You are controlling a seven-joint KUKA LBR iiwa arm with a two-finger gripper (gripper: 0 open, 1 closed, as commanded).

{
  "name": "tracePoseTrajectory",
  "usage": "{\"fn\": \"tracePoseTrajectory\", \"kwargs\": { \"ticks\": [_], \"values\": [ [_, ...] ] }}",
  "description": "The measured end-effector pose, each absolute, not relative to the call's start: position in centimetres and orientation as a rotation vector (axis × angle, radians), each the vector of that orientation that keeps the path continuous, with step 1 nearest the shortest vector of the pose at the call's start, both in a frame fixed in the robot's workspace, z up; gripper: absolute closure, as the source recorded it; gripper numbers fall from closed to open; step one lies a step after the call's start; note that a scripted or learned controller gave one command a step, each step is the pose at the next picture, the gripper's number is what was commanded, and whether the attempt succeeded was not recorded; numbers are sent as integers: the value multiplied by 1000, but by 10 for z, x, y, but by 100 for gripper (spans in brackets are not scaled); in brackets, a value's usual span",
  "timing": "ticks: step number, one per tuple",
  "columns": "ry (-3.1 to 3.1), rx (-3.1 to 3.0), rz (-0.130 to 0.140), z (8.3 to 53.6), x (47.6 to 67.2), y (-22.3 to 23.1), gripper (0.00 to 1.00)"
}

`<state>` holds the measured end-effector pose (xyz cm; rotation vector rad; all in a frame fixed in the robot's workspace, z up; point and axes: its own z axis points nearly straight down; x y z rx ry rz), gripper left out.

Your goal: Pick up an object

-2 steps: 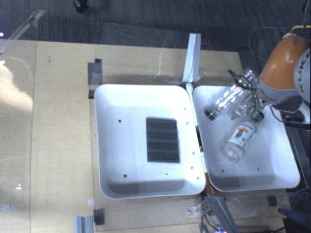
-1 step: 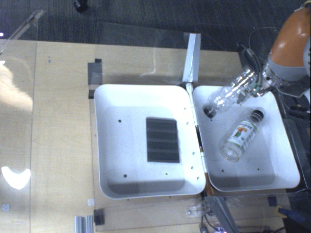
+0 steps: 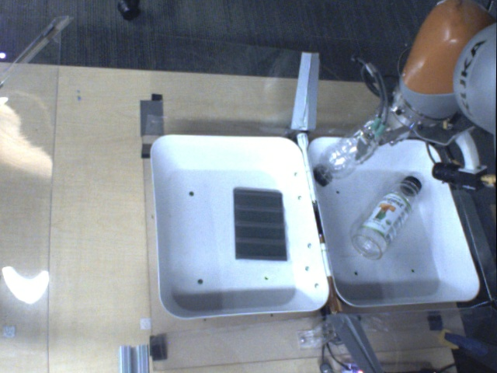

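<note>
clear bottle [image 3: 344,155] gripped between the fingers [image 3: 371,133], tilted.

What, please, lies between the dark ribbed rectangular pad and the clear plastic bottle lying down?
In the camera view, the bins' adjoining white rims separate pad from bottle.

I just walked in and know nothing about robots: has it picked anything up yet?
Nothing looks lifted yet. A clear bottle lies on its side in the right bin; a dark ridged block lies in the left bin. The gripper reaches into the right bin's far corner. Grasping and lifting remain.
</note>
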<state>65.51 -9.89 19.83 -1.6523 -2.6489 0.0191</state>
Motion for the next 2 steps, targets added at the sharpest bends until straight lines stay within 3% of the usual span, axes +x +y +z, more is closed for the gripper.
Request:
{"fn": "tracePoseTrajectory", "kwargs": {
  "ticks": [1,2],
  "values": [
    [-2633,-1728,-6,219,670,-55,100],
    [-2633,-1727,-6,219,670,-55,0]
  ]
}}
